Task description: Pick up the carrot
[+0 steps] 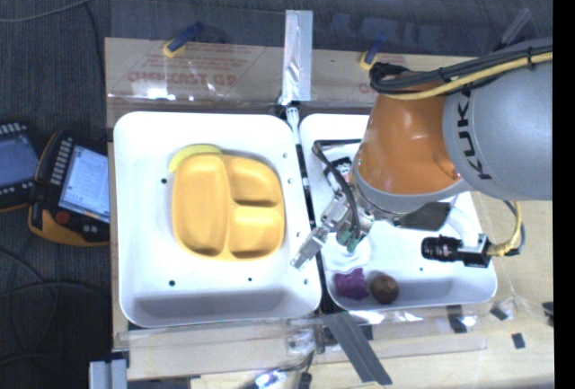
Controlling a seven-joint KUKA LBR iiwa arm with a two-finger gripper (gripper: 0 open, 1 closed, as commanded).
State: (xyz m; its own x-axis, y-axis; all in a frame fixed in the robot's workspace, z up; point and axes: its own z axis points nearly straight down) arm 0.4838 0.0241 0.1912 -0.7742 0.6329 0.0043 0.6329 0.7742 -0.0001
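Arm: the grey KUKA arm (503,136) reaches in from the right and hangs over the right bin (467,288), its orange band (409,149) covering much of that bin's far and middle floor.
Gripper: the gripper (328,234) sits low at the left side of the right bin, close against the wall shared with the left bin (144,288). Whether it is open or closed, I cannot tell, and nothing can be seen held in it.
Carrot: I cannot tell where it lies. By my judgement it may be under the arm's bulk in the right bin.
Items near the gripper: a small teal piece (350,242) just beside the gripper on its right; a purple object (352,283) and a brown round object (384,287) side by side at the near edge of the right bin, a little nearer than the gripper.
Left bin: holds a yellow divided plate (227,203), well apart from the gripper.
Key relation: with the carrot unplaced, neither its direction from the gripper nor its long axis can be read, so no approach line can be judged.
Stage: judged as searching or descending in the right bin, with the pick not yet made.
Risk: closing on the teal or purple item instead.
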